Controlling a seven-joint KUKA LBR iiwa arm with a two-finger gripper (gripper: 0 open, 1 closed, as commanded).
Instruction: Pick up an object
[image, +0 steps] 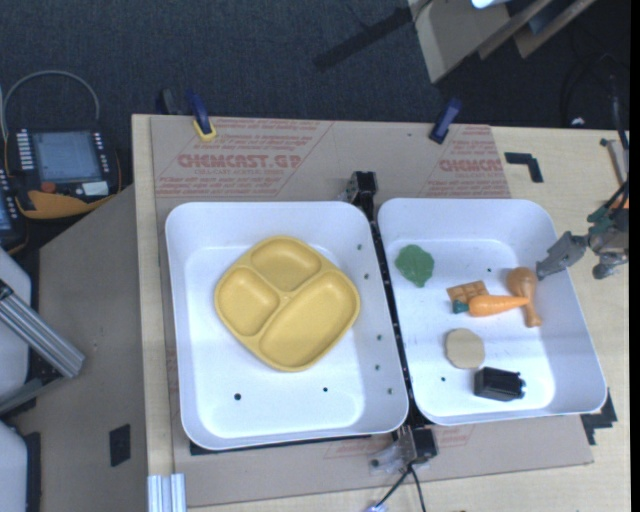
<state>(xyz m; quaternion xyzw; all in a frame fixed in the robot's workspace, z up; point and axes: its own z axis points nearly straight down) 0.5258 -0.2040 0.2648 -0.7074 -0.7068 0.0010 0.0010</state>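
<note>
- The pincer (578, 256) sits at the 3 o'clock edge of the scene, over the right rim of the right bin (560, 395). Two grey prongs show, one reaching toward 9 o'clock and one further right, with a clear gap between them, so I read it as spread with nothing between the prongs.
- Nearest candidate is the orange-tan piece (523, 290), just toward 8 o'clock of the pincer and lying close to the bin's right wall.
- The carrot (496, 305) lies touching that piece on its 9 o'clock side, with a small brown block (465, 294) at the carrot's far end.
- The green broccoli-like toy (414, 264) is well toward 9 o'clock of the pincer; the tan disc (464, 348) and black block (498, 383) lie toward 7 o'clock.
- Risk: a descent onto the orange-tan piece could put one prong on the bin wall, since the piece lies so near the rim.
- Risk: the carrot touches it, so closing may nudge both and hold neither cleanly.
- Risk: rounded toy shapes probably slip out of a narrow two-prong grip if caught off-centre.
- The left bin (200, 390) holds a yellow divided plate (288, 302), far toward 9 o'clock, and its width looks a poor match for this grip.
</note>
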